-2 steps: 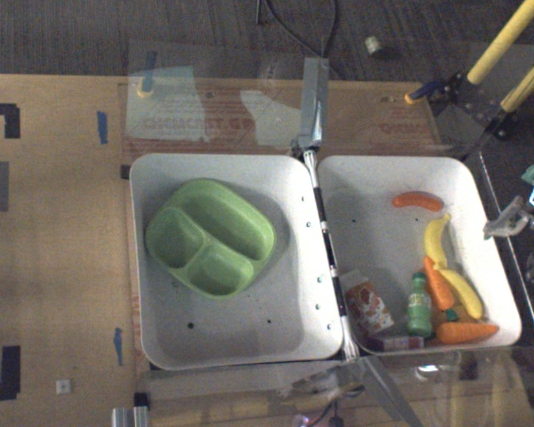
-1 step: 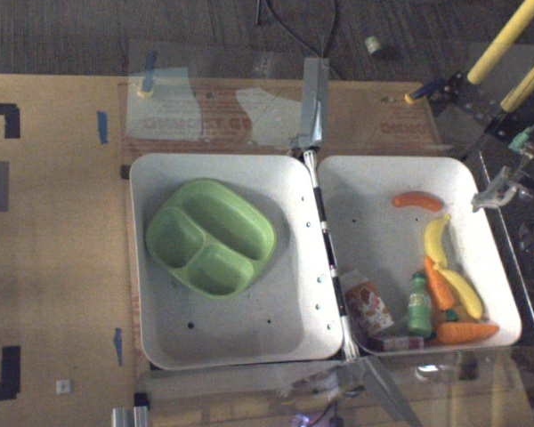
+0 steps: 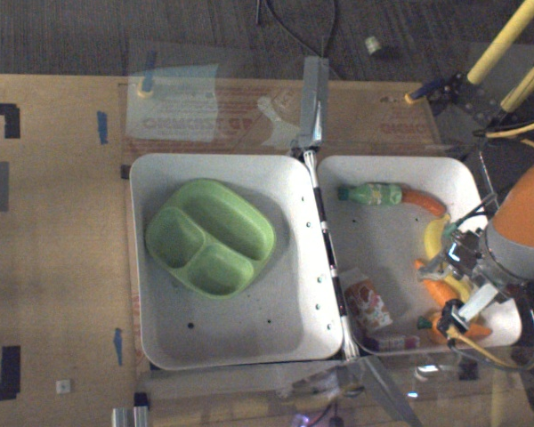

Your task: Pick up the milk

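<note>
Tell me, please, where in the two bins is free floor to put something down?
Left bin: bare floor along the near and right sides of the green divided plate. Right bin: a bare patch mid-floor, between the green bottle and the milk carton. Its right side is crowded: banana, carrots, gripper.

I see a pale wooden bench (image 3: 53, 265) bearing two shallow white plastic bins (image 3: 151, 327) (image 3: 387, 172) side by side, touching.

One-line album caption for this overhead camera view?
Gripper low over toy food in right bin; milk carton apart; green tray in left bin.
</note>
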{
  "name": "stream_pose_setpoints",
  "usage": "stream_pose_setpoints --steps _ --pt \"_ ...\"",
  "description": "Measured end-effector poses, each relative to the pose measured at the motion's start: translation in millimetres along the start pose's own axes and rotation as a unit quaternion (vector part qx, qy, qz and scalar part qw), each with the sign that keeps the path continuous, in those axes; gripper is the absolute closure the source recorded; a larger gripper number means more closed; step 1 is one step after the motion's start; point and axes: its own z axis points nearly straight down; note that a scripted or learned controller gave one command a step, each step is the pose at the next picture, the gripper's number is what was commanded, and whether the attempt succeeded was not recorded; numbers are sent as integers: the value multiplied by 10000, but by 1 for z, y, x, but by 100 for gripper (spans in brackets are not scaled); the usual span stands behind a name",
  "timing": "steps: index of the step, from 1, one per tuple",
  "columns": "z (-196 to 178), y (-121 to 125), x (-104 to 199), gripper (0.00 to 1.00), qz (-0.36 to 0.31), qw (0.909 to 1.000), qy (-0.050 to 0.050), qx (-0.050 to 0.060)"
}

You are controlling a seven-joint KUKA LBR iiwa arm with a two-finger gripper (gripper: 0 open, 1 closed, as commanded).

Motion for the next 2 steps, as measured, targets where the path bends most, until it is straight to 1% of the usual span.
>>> stream_pose_setpoints --steps 1,2 --pt "-190 17 -22 0 -205 9998 -59 -22" --pt "-27 -16 15 0 -279 9996 -59 -7"
